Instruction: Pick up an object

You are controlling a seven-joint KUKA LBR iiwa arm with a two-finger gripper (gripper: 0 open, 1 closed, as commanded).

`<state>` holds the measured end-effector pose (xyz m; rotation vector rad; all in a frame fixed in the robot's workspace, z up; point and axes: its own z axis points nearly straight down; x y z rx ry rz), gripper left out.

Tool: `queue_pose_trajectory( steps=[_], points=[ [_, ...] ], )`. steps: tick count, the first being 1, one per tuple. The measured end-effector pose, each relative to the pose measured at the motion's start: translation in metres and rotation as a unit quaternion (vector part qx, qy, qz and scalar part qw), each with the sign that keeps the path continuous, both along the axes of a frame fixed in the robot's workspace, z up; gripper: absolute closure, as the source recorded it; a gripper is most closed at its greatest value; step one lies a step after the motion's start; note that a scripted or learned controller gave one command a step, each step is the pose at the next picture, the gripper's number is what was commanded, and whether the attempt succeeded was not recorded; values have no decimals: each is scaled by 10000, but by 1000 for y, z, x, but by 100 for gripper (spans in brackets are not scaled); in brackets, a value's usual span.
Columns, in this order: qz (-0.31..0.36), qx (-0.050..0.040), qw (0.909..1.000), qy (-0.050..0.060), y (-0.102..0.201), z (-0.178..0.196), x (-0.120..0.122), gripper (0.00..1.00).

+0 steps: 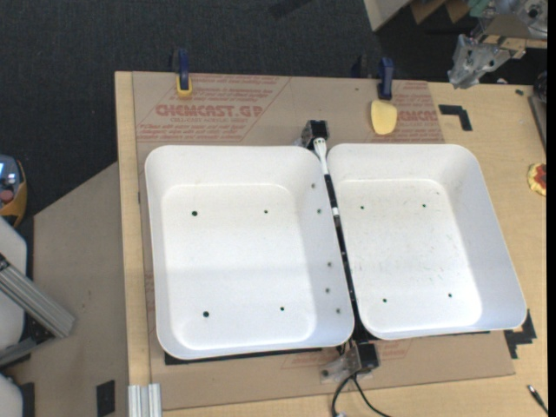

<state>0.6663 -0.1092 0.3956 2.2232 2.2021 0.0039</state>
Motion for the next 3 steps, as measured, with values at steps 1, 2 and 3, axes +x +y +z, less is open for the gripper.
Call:
queue_pose_trajectory(
  steps=[1,2,3],
  points=[
    [60,42,9999,89,37,-73,0,100],
    [81,45,9999,79,121,-108,0,100],
    [24,16,10000,7,25,-39,1,100]
  ],
)
